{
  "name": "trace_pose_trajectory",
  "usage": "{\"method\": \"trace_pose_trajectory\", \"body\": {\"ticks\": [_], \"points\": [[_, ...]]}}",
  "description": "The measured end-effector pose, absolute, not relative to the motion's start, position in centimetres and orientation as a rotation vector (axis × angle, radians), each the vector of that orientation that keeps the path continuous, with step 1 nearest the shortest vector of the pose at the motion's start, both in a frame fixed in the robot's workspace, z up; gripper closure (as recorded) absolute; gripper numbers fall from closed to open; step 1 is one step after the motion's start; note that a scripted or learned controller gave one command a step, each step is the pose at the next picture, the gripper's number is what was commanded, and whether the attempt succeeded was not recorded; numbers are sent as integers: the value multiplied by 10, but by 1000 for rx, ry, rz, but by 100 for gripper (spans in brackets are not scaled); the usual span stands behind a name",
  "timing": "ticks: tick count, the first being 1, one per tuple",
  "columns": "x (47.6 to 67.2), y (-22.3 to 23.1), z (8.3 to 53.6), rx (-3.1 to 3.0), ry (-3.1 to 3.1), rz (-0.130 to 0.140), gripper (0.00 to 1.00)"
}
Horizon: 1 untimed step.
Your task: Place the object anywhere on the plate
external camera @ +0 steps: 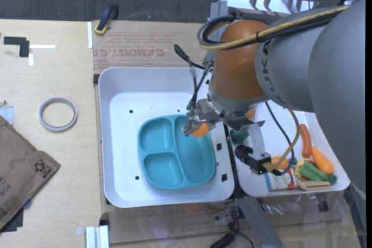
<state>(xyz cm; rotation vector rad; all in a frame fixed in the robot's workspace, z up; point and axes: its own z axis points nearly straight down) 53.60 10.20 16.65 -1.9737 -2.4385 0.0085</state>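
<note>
Brown box (pixel 20 174): nearest of all and well to the left of the plate, lying flat on the worktop (pixel 46 72) and cut off by the picture's edge.
Toy vegetables (pixel 317 166): right of the plate, heaped in the near corner of the right bin (pixel 273 116); orange and green pieces lie just beside a small printed card (pixel 280 181).
Teal plate (pixel 168 170): three compartments, lying flat in the left bin (pixel 107 142), toward that bin's right wall.
Orange object (pixel 201 130): small and rounded, at the plate's far right rim, over the edge of the long right compartment and partly hidden under the wrist.
Gripper (pixel 195 126): poised over the plate's far right rim; the fingers are drawn in on the orange object, which sits pinched at their tips.
Arm (pixel 302 49): grey with an orange band, reaching in from the right of the plate and covering much of the right bin.
Tape ring (pixel 58 113): pale, lying flat on the worktop, well to the left of the plate and a little farther back.
Cardboard sheet (pixel 148 50): beyond the plate, behind the left bin, with red print.
Blue-and-yellow tool (pixel 106 18): farthest, beyond the plate and to its left, at the cardboard's far corner.
</note>
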Motion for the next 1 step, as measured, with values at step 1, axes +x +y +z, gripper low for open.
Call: {"method": "trace_pose_trajectory", "body": {"ticks": [1], "points": [[536, 102, 167, -1973, -2440, 8, 0]]}}
